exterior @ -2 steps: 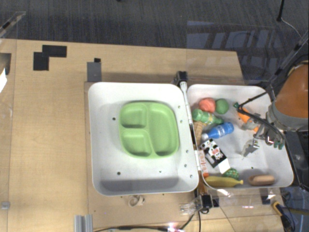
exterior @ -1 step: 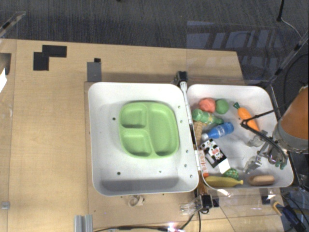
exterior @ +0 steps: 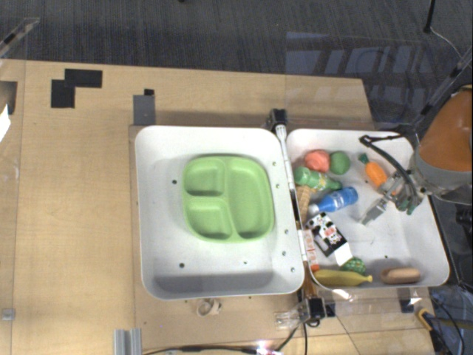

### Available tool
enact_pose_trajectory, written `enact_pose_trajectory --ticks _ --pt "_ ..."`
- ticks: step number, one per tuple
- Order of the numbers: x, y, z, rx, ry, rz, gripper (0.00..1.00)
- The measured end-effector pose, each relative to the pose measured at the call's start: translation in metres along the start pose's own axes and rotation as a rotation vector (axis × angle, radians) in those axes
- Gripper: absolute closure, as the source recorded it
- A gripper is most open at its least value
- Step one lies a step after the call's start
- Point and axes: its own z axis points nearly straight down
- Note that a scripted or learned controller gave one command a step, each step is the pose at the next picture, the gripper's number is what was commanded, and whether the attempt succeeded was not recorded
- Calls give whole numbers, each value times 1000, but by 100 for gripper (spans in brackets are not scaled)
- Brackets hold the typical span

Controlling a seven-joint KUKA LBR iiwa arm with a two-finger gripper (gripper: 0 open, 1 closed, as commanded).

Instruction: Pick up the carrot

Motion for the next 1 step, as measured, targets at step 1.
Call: enact_pose_trajectory --ticks 1 --pt "-28 24 1 0 4 -332 0"
